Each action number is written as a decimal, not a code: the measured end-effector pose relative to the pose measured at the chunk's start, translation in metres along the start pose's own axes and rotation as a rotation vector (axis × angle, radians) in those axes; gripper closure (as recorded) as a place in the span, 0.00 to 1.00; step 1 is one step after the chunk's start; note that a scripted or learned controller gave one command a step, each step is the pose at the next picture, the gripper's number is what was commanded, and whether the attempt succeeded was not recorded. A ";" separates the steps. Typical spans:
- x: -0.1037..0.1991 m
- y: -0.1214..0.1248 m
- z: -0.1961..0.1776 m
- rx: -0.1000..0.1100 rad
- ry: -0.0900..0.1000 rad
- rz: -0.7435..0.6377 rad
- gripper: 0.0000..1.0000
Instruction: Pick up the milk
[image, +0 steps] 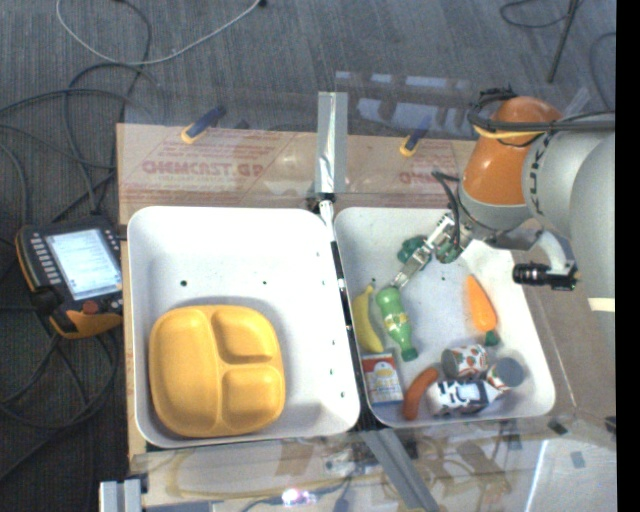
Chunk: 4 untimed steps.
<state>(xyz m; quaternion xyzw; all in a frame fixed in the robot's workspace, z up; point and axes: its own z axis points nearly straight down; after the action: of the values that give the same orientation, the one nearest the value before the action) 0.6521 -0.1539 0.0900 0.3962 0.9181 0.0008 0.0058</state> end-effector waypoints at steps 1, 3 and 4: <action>-0.030 -0.015 -0.149 0.007 0.005 0.205 0.00; -0.029 -0.033 -0.023 0.013 0.005 0.874 0.00; 0.012 -0.053 -0.002 0.010 0.003 0.894 0.00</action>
<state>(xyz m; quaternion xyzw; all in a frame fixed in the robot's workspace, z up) 0.6059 -0.1817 0.0918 0.7543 0.6565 -0.0007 0.0016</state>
